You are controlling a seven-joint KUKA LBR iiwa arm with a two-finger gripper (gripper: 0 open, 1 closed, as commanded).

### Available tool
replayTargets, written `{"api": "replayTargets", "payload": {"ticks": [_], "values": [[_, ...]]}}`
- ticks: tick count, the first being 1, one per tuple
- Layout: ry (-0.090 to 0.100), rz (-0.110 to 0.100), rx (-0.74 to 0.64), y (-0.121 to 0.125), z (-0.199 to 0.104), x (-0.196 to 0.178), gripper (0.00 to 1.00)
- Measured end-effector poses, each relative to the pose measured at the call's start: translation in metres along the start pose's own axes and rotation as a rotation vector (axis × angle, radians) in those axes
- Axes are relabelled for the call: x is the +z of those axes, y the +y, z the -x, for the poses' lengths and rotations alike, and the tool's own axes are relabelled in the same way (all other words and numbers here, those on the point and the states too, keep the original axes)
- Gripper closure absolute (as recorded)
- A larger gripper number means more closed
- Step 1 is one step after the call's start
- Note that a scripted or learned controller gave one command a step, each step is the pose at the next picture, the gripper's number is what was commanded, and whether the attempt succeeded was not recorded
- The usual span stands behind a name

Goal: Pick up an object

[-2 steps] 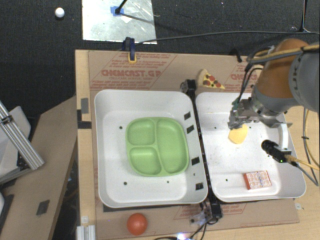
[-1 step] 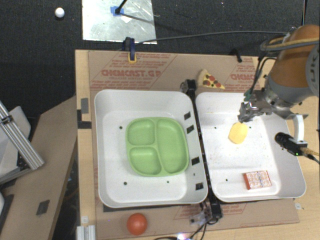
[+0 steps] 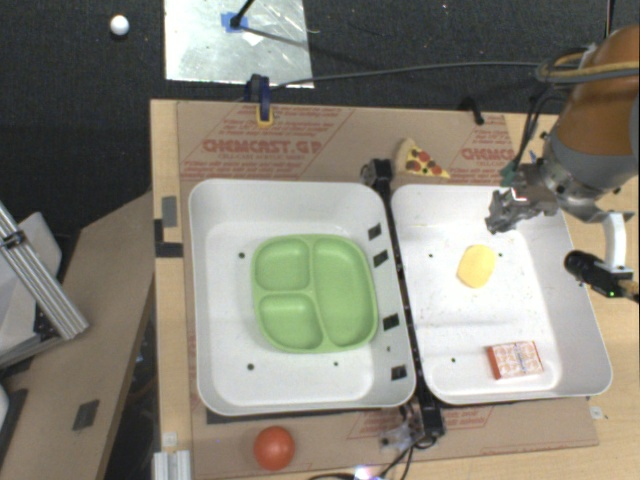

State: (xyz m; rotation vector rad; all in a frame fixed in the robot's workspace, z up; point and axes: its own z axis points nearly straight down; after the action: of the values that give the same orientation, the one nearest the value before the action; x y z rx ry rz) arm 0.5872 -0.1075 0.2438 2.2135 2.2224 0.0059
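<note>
A: Start at the gripper. It hangs over the upper part of the right bin, above and to the right of the yellow object, and apart from it. Seen from above it is one dark, glinting lump, so I cannot tell its state; nothing shows held under it.

B: So the yellow piece is the likely target?

A: That is my guess, since it is the nearest thing, lying loose on the bin floor with bare room all round. The small reddish packet lies further off, toward the bin's near corner.

B: And the left bin?

A: It holds a green divided tray, sitting flat in the middle. Outside the bins, on the surface, a pizza-slice toy lies just past the right bin's far rim and an orange-red ball sits by the near edge, both probably beyond the working area.

B: What is hard to read?

A: The arm runs out of the frame at the right. The yellow object's exact shape is too soft to name, and the packet's printing is illegible.
</note>
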Motion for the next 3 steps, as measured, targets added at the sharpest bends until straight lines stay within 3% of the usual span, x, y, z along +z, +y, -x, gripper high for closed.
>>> {"api": "replayTargets", "payload": {"ticks": [2,3], "values": [[0.003,-0.004,-0.005,0.01,-0.101,-0.005,1.0],[0.003,-0.006,-0.005,0.011,-0.15,0.011,1.0]]}}
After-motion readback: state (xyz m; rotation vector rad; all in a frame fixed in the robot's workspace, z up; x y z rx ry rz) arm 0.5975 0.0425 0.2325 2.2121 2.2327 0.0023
